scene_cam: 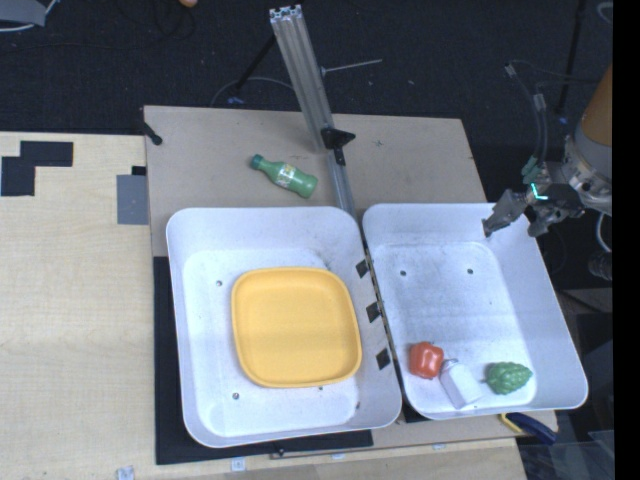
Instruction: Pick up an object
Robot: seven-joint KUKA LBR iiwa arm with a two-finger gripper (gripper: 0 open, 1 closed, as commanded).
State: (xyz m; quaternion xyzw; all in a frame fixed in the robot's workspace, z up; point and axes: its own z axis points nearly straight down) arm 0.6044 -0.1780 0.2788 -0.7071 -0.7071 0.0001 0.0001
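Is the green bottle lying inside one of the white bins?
No, the green bottle lies on the bench behind the left bin.

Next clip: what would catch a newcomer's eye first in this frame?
The big yellow plate in the middle of the left bin. Then the cluster in the right bin's near corner: a red pepper, a white piece and a green lump. A green bottle lies on the board behind the bins, and the tool hovers at the right bin's far right corner.

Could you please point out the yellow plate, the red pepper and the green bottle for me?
Yellow plate (296,326): camera view, middle of its flat face.
Red pepper (425,361): camera view, middle of its red body.
Green bottle (285,176): camera view, its midsection, by the label.
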